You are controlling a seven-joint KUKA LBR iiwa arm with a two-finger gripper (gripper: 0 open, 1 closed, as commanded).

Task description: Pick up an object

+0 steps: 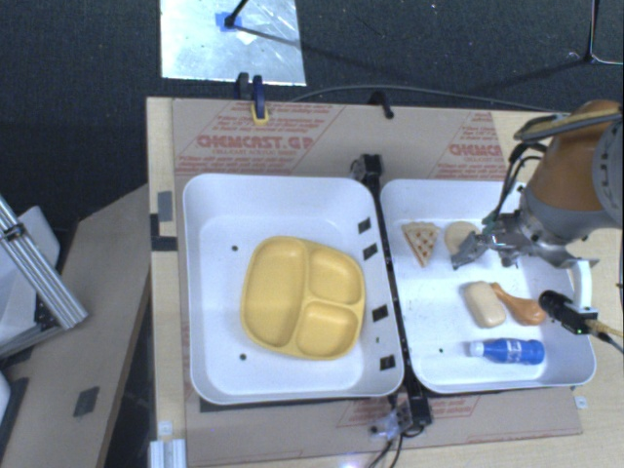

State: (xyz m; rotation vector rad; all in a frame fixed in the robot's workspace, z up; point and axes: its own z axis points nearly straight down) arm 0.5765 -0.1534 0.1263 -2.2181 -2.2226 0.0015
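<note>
The right bin point(429, 364) holds a triangular tan wedge point(421, 242), a round beige piece point(459, 232), a pale bread-like block point(482, 303), an orange-brown drumstick shape point(523, 307) and a blue bottle point(508, 350) lying on its side. My gripper point(487, 246) hangs low over the upper middle of this bin, just right of the round beige piece and above the pale block. Nothing is visibly held in it.
A yellow divided plate point(302, 295) lies in the left bin point(210, 261). The arm's grey and orange body point(570, 178) covers the right bin's upper right corner. A black clip row point(375, 261) marks the wall between the bins.
</note>
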